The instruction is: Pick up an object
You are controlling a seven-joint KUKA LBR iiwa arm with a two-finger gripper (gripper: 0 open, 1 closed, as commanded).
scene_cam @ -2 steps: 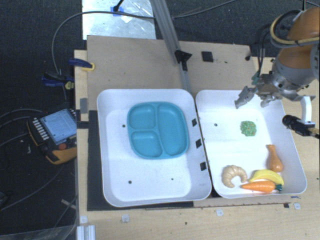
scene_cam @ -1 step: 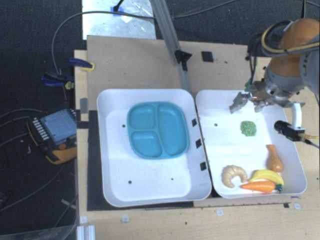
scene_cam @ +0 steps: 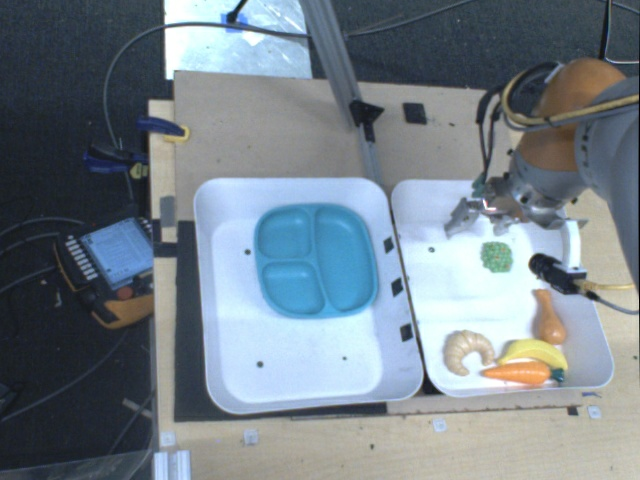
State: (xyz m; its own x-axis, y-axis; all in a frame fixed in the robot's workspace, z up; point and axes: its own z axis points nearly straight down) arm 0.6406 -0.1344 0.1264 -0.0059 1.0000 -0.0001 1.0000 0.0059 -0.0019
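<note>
The gripper [scene_cam: 478, 214] hangs over the upper part of the right bin [scene_cam: 436, 340], its two grey fingers [scene_cam: 462, 216] spread apart with nothing between them. Just off the gripper at about five o'clock lies a small green broccoli piece [scene_cam: 496, 257] on the bin floor, near the fingertips but not touching them. Farther out at five o'clock, well apart from the gripper, a tan pear-shaped object [scene_cam: 548, 318] lies near the bin's right wall. Along the bin's lower edge, at roughly six o'clock from the gripper, sit a croissant [scene_cam: 468, 349], an orange carrot [scene_cam: 519, 373] and a yellow banana [scene_cam: 534, 351], clustered close together, the carrot lying just below the banana. The arm [scene_cam: 572, 118] enters from three o'clock, its orange band rounded above the wrist and the grey wrist bent down toward the bin, with a white and black fitting [scene_cam: 563, 263] hanging on its lower right side. At nine o'clock from the gripper, the left bin [scene_cam: 228, 368] holds a blue divided plate [scene_cam: 316, 259] with three compartments.
</note>
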